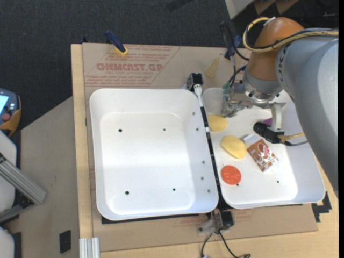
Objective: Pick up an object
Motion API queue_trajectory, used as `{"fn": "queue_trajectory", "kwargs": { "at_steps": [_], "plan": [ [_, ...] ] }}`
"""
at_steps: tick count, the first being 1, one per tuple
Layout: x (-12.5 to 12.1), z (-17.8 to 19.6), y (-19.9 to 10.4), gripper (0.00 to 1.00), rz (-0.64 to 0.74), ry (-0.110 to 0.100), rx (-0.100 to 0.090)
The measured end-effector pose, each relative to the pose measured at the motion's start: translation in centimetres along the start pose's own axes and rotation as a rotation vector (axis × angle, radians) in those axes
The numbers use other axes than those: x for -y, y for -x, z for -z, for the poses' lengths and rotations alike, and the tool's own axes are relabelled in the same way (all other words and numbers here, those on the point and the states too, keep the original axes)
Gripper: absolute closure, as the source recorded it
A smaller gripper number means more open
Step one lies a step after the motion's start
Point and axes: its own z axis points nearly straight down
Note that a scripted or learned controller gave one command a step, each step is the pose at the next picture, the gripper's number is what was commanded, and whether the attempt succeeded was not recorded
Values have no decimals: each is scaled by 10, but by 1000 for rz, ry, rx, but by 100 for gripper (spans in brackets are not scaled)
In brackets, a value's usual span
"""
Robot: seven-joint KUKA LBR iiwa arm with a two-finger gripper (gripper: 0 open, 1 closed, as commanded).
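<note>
The right bin (301,190) holds a small yellow lump (217,123) at its left wall, a larger yellow oval piece (234,146) just below it, an orange-red disc (231,174) nearer the front, and a red and white packet (262,155) to the right. My gripper (231,109) hangs low in the back left part of this bin, just above and right of the small yellow lump. I see nothing held in it.
The left bin (102,104) lies beside the right one, their rims meeting along a black strip (207,138). Both rest on a cardboard sheet (134,63) with a blue and yellow clamp (116,43) at its back. The grey arm (312,74) covers the right bin's back right.
</note>
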Motion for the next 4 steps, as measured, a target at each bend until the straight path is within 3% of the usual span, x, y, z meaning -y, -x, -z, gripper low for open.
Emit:
{"fn": "queue_trajectory", "kwargs": {
  "at_steps": [1, 2, 4],
  "plan": [
    [-3, 109, -64, 100, 0, 15, 2],
    [-1, 100, -155, 100, 1, 5, 1],
    [-1, 160, -308, 100, 1, 7, 0]
  ]
}}
